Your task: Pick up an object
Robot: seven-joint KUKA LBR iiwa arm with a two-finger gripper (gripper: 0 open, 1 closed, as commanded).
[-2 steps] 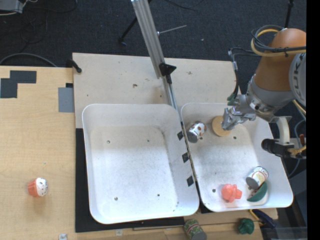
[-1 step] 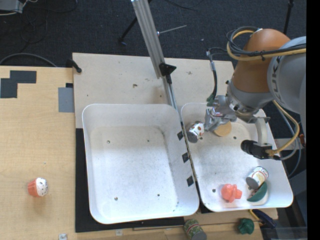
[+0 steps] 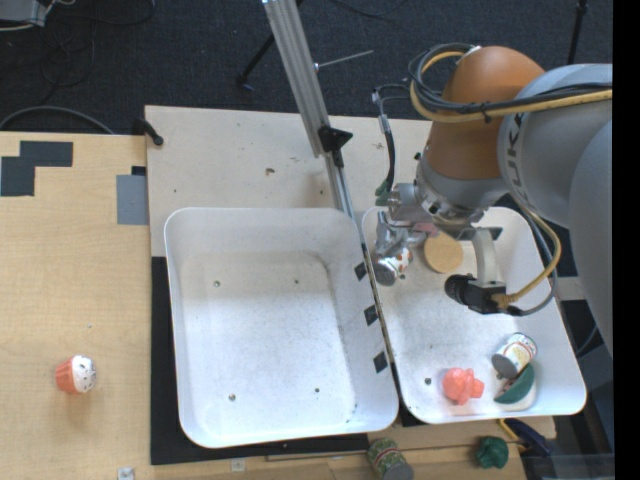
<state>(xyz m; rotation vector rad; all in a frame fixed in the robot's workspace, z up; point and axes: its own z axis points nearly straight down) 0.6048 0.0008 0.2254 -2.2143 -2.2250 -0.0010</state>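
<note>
At the left wall of the right bin (image 3: 560,406), close to the rim shared with the left bin (image 3: 182,230), the gripper (image 3: 388,248) is seen lowered toward the floor. Whether it is released or clenched cannot be told from this slanted view. A small red-and-white thing (image 3: 402,264) is seen right at its tip, but it cannot be made out whether that thing is grasped or merely lying beside it.

Just to the right a tan disc (image 3: 444,256) lies flat, partly covered by the wrist. Well apart, in the bin's near corner, a pink lump (image 3: 460,385), a small can (image 3: 516,352) and a green piece (image 3: 522,388) are grouped together.

The chief risk is judged to be the wall: with so little room on that side, the small thing may be pushed against the rim or squeezed out sideways instead of being caught. If a lift is made on a poor grip, the thing could be dropped or flicked into the other bin. The rim itself might also be struck, and the flat disc would likely be hard to pinch from above.
</note>
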